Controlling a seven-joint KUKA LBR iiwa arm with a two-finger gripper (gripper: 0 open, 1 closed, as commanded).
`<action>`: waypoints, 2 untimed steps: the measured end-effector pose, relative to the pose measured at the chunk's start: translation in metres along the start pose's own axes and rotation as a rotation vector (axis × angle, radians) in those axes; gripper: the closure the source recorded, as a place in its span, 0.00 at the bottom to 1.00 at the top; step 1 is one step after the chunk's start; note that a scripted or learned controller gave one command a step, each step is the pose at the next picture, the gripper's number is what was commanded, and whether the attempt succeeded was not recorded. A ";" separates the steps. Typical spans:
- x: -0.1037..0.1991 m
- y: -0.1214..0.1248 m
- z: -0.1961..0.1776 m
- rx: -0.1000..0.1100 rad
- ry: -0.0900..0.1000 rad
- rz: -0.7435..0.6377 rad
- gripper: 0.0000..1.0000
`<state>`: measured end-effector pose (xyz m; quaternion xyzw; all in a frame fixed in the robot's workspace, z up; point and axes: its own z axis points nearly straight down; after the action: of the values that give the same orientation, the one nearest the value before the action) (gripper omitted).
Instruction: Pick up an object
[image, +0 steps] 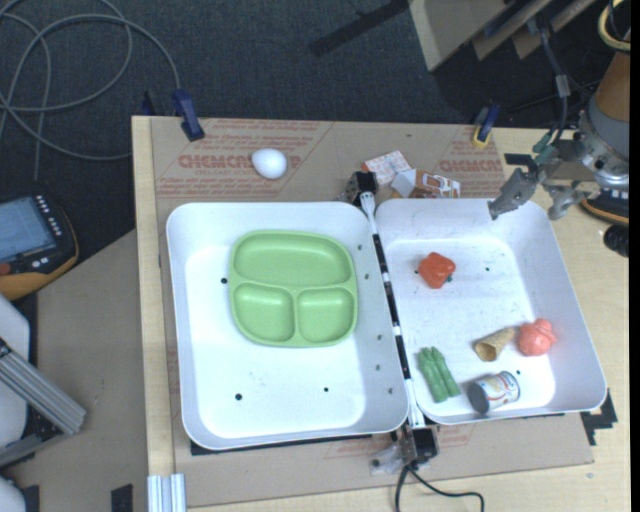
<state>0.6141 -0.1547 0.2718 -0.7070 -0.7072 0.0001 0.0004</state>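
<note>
Grey arm with orange band enters from the right; gripper (535, 190) sits over the top right corner of the right bin (560, 260), above the rim. Fingers (510, 195) look spread apart, one dark finger angled toward the bin's upper edge, the other just right of it; nothing between them.

Candidate objects all lie in the right bin: red pepper-like piece (436, 269) upper middle, ice-cream cone toy (522, 340) with pink top at the right side, green vegetable piece (437, 373) near the divider, small can (494, 390) lying on its side at the bottom edge. Left bin (200, 330) carries a green divided plate (294, 287).

Step, as judged: approach stage, no grasp yet. The red piece is nearest the gripper and stands well apart from the others, so likely the easiest target. Next move calls for travel inward and left over the chosen object, then descent with fingers straddling it.

Writing: cardboard sheet (240, 160) under the bins bears red print, roughly "CHEMCRAFT" though not sharp. Can label has blue marks, too small to read. Crumpled wrappers (410, 178) above the bins, text illegible. White egg-like ball (268, 162) rests on the cardboard
</note>
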 end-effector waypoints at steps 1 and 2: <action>0.000 -0.014 0.138 0.002 0.000 0.001 0.00; 0.045 -0.002 0.133 -0.002 0.000 -0.002 0.00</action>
<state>0.6120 -0.1093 0.1388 -0.7065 -0.7077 -0.0006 -0.0004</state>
